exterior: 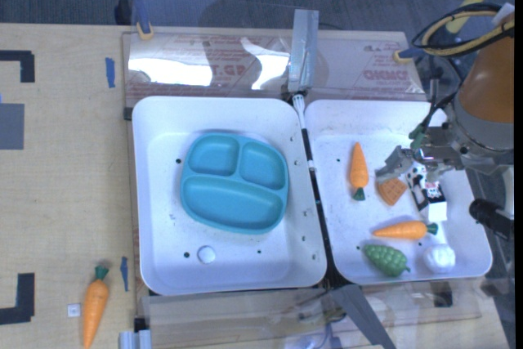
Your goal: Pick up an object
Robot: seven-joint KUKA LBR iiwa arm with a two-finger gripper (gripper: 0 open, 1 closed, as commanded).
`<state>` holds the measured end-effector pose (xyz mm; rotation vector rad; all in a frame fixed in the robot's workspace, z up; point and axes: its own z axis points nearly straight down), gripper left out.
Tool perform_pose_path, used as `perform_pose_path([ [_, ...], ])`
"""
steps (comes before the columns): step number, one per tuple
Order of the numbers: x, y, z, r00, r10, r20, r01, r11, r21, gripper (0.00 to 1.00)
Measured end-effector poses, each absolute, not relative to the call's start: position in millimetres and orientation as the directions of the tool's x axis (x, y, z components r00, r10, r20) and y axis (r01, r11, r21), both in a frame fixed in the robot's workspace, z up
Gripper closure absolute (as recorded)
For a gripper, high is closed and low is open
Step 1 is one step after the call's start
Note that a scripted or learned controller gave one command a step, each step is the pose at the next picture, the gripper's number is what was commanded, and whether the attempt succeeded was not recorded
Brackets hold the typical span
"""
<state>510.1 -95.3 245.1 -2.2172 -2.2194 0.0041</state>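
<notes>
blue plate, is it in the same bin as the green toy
No, the blue plate lies in the left bin; the green toy is in the right bin.

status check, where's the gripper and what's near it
Gripper low in right bin, nothing seen held. Orange waffle piece just beside it. Toy carrots close by.

What you can't really make out here

The arm (490, 86) runs off the right edge, so most of it is cut off. The gripper (421, 176) sits low over the right bin (335, 127), and its dark clutter makes it impossible to tell how the fingers stand. It partly covers the orange waffle-like piece (392, 190). The small white object (441, 257) near that bin's front right corner is too blurry to identify.
</notes>
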Motion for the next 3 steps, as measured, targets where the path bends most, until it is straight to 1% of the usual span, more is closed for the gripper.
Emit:
perform_pose_path([
  [1,564.0,-106.1,98.5,-0.232,0.973,-0.004,0.973,0.232,0.01,0.0],
  [2,567.0,-107.7,108.7,-0.23,0.973,-0.009,0.973,0.23,0.016,1.0],
  [3,521.8,-171.5,96.5,-0.281,0.96,-0.014,0.959,0.282,0.024,1.0],
])
